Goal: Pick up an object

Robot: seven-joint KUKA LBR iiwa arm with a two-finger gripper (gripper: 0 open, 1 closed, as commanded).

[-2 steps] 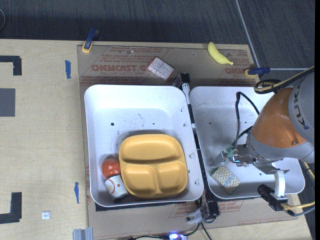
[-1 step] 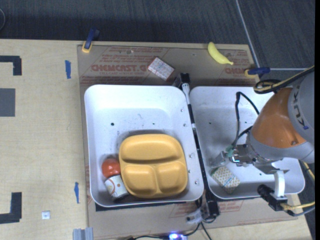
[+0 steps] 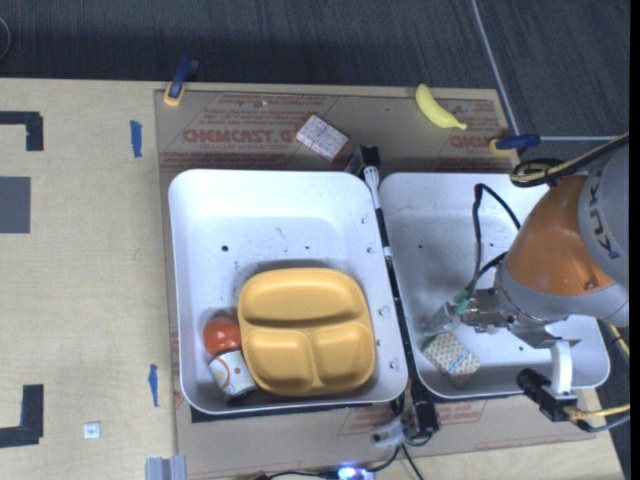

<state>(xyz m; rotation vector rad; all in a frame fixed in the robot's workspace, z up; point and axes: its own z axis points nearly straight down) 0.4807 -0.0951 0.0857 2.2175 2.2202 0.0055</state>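
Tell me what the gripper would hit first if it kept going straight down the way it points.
Probably the small patterned packet lying on the right bin's floor just below the gripper, though depth is hard to judge from this slant.

A: What finish is seen on the two bins?
B: Smooth white plastic, slightly glossy, on the left bin (image 3: pixel 195 268) and the right bin (image 3: pixel 430 208).
A: And the yellow tray (image 3: pixel 303 328)?
B: Smooth moulded plastic with a soft sheen. The cardboard sheet (image 3: pixel 260 128) beneath is matt brown, printed in red.
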